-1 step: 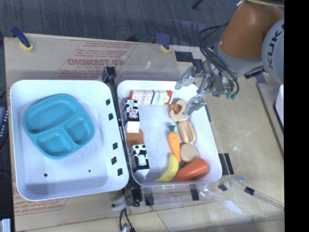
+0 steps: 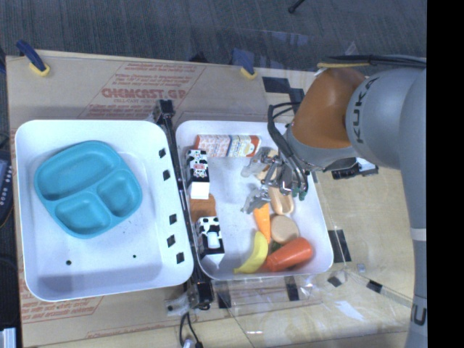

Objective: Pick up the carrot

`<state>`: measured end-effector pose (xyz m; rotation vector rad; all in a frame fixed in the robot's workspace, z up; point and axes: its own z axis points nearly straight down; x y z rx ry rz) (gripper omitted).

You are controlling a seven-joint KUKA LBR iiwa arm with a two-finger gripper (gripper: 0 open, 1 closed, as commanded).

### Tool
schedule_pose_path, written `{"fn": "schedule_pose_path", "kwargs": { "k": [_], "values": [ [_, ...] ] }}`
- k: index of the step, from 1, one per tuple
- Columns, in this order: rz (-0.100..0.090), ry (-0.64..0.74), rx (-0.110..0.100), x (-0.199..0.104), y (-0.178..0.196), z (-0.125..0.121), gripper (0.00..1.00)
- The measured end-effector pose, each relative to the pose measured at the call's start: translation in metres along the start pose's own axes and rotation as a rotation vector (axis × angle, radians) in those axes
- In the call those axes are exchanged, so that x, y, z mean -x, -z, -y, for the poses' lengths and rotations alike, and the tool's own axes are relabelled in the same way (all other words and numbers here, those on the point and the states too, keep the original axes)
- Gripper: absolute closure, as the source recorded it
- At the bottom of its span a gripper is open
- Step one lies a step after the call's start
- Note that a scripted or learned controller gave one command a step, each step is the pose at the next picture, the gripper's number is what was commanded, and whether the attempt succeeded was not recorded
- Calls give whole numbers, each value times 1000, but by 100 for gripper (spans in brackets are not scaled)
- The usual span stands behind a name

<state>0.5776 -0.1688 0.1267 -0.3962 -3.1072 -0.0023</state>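
— Looking for the carrot (image 2: 262, 223): it lies in the right bin (image 2: 239, 133), a short orange wedge between the banana (image 2: 254, 254) and the pale round piece (image 2: 283, 229), with the red pepper-like thing (image 2: 291, 253) just below.

— And the gripper (image 2: 270, 187)?

— It hangs right above the carrot's upper end. Its metal fingers look spread, with nothing between them, though the glare there makes me less than sure.

— How will it handle?

— I'd judge it a toy: light, stiff, smooth plastic, so likely slippery. It tapers, so a pinch near the tip may squeeze it out.

— Where to take hold, then?

— Across the thicker part, fingers on its two long flanks. The banana touches one side, so room for a finger there is tight.
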Motion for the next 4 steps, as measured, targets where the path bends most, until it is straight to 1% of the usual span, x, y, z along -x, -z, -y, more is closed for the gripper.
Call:
{"fn": "schedule_pose_path", "kwargs": {
  "k": [1, 2, 3, 4],
  "values": [
    [4, 65, 1, -50, -37, -27, 0],
    [10, 74, 0, -48, -24, -29, 100],
    [15, -103, 2, -98, 67, -79, 100],
    [8, -313, 1, -113, 46, -33, 100]
  ]
}}
